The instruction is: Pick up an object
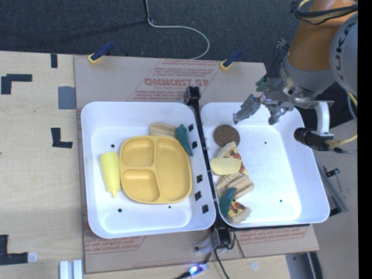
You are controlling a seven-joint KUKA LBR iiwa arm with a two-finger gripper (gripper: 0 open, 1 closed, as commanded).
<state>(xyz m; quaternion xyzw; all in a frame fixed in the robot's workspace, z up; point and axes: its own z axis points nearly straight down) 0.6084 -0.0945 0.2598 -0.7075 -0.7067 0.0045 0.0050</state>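
Toy food pile (231, 182) below-left of open, empty hand (257, 110).

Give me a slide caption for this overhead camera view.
Open gripper hovers above right bin holding toy food; yellow plate fills left bin.

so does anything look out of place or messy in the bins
Nothing spilled or broken. The toy food in the right bin is crowded along its left wall, and a teal piece in the left bin lies half across the yellow divided plate.
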